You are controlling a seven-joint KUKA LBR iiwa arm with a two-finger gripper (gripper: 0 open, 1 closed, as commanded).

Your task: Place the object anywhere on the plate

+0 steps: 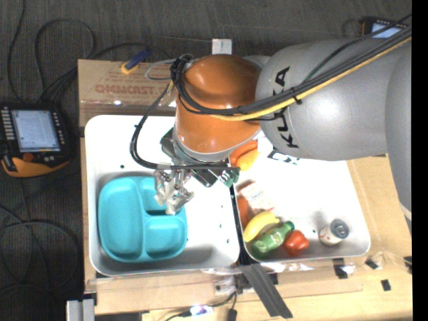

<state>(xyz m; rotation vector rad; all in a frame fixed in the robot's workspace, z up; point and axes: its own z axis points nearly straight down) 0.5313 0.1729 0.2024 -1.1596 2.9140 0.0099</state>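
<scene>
A turquoise divided plate (pixel 127 226) lies in the left white bin (pixel 110 136). My gripper (pixel 171 198) hangs from the orange wrist band, right over the plate's upper right corner. I make out nothing in it against the plate. The loose objects lie in the right bin (pixel 348 199): a yellow banana (pixel 257 223), a green pepper (pixel 271 240), a red piece (pixel 297 243), a small can (pixel 334 231), a pale packet (pixel 253 196) and an orange item (pixel 245 158) partly under the arm.
The big grey arm covers the back of the right bin. A cardboard box (pixel 120 89) sits behind the left bin. A teach pendant (pixel 32 139) lies on the floor at the left.
</scene>
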